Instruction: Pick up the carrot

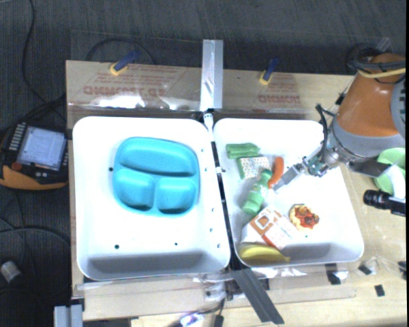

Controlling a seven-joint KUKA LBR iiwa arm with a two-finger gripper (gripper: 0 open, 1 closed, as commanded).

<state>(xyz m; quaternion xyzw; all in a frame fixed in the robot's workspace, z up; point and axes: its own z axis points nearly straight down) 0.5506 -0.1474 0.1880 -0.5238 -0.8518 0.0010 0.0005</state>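
The carrot (pixel 277 168) is a small orange piece lying in the right bin (pixel 341 203), near its upper middle. My gripper (pixel 283 178) reaches in from the right and its fingers sit just beside and below the carrot's lower end. Whether the carrot is between the fingers is not clear at this scale. The grey arm with its orange band (pixel 371 107) hangs over the bin's right rim.
Around the carrot lie a green packet (pixel 243 150), a pale card (pixel 254 165), a green bottle (pixel 255 195), an orange-and-white box (pixel 273 227), a pizza slice (pixel 304 216) and a banana (pixel 262 253). The left bin (pixel 95 244) holds a blue divided tray (pixel 155 174).
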